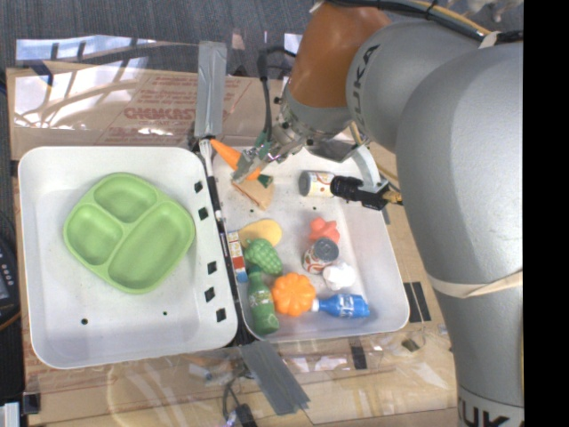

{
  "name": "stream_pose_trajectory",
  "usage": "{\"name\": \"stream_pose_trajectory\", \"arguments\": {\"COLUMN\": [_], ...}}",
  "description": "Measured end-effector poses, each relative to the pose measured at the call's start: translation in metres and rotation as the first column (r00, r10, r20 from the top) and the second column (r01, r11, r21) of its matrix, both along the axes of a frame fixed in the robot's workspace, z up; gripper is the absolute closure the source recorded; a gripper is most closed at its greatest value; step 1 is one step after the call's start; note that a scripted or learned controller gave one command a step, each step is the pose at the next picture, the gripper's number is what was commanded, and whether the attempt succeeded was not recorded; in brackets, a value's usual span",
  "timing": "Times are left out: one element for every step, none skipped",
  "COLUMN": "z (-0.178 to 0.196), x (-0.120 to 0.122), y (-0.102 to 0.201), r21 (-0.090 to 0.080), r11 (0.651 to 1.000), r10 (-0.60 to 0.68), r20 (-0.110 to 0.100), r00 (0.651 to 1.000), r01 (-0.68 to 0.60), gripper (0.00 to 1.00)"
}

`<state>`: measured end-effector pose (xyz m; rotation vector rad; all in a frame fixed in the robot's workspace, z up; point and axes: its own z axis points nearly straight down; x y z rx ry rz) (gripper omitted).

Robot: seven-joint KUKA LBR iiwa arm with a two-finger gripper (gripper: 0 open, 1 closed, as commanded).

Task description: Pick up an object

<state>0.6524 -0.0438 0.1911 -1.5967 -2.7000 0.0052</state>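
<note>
Claw (260, 156) sits low at the far end of the right bin (384, 238), about 12 o'clock in that bin, right over a tan wedge-shaped piece (253, 189) and next to an orange carrot-like toy (227, 153). Cannot tell if the claw is open or closed; wrist and clutter mask it, and nothing is clearly gripped.

Likely step: closing in on a pick at the wedge or carrot. To do it well, centre on 1 item and stay off the divider wall at 9 o'clock of the claw. Wedge looks tilted, so it may slide out; carrot lies against the bin's wall, tight access.

Outward, towards 6 o'clock: yellow piece (261, 231), green bumpy toy (263, 258), green bottle-like item (261, 302), orange pumpkin (294, 294), blue-and-white bottle (344, 305). Towards 4 o'clock: red-orange toy (324, 229), round dark-faced item (320, 254), white lump (338, 277). At 3 o'clock: small can-like item (312, 183) beside a black fitting (359, 190).

Left bin (36, 238) holds a green 3-section plate (130, 231), well apart from the claw.

Hard to read: the arm (444, 149) covers the right bin's far-right corner and the bench (413, 265) beyond; the wedge's identity is unclear; the crowded items at 6 o'clock overlap.
</note>
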Motion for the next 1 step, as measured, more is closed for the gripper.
{"name": "stream_pose_trajectory", "arguments": {"z": [0.0017], "x": [0.0047], "y": [-0.0462], "r21": [-0.002], "r11": [0.918], "r10": [0.396], "r20": [0.006], "r00": [0.918], "r01": [-0.396], "gripper": [1.0]}}
